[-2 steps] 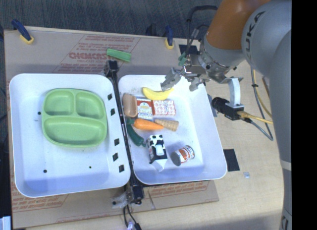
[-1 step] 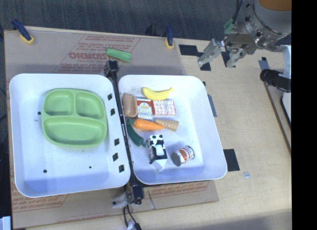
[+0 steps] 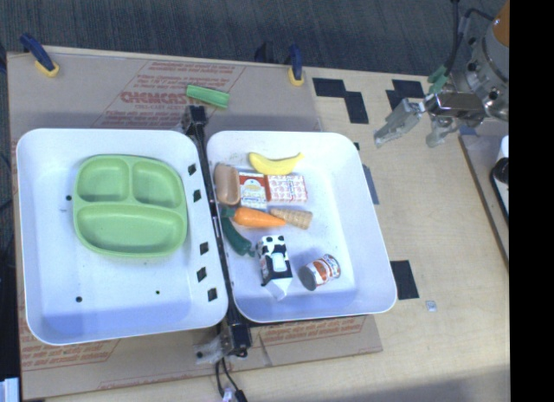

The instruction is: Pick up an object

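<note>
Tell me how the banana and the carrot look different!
The banana is yellow; the carrot is orange. The banana bends in a curve, while the carrot is straight and narrows toward one end. The banana lies near the far side of the right bin, and the carrot lies closer to the bin's middle, beside the cone. Both are lying flat in the same bin.

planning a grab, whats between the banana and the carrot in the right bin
In the camera view, a red and white box lies flat between the banana and the carrot, with a hotdog at its left.
</note>
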### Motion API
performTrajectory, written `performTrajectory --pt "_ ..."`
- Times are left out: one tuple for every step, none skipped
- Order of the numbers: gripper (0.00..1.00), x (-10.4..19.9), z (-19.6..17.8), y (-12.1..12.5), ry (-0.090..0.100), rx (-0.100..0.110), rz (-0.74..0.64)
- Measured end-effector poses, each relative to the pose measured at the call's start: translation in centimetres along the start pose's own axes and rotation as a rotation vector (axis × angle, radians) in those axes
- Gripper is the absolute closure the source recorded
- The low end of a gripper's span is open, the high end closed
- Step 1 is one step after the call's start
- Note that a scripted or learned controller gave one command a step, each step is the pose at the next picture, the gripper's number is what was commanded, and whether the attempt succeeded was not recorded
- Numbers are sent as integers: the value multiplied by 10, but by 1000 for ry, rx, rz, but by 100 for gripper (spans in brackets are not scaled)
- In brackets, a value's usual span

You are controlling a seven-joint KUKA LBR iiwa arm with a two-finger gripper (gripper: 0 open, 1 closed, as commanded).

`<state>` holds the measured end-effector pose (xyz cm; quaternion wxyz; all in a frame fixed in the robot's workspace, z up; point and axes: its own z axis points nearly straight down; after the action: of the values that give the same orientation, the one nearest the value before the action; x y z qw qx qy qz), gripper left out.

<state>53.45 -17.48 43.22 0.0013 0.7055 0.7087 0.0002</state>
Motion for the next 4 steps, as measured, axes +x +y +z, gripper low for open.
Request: performTrajectory --pt "0 29 -9 -57 0 -4 -1" --pt "0 -16 -5 -58 -3 -1 -1" --pt "0 -36 -29 -57 -2 -4 0" --pt "0 -36 31 -58 1 3 -1"
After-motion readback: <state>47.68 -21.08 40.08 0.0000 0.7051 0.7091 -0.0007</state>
